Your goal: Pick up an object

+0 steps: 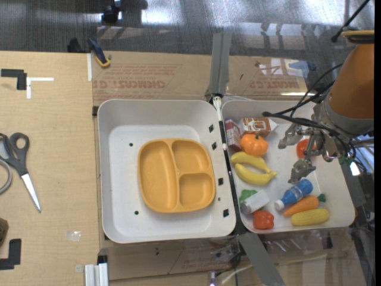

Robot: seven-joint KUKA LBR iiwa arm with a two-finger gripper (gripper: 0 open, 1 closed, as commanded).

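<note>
My gripper [296, 154] hangs over the right part of the right bin [342, 192], open, its two grey fingertips [290, 137] spread wide apart. A small red object [303, 147] shows just behind the fingers, partly hidden by the gripper body; the fingers are not closed on it. Just below the gripper lie a blue bottle [295, 193], a carrot [303, 205] and a corn cob [308, 217]. To its left are two bananas [254, 173], an orange pumpkin [255, 143] and a brown box [258, 125].
A red pepper [263, 220] and a white-and-green item [255, 200] lie at the right bin's front. The left bin [113, 177] holds a yellow divided plate [176, 174]. Scissors [21, 165] lie on the bench at far left. Black cables trail from the arm at right.
</note>
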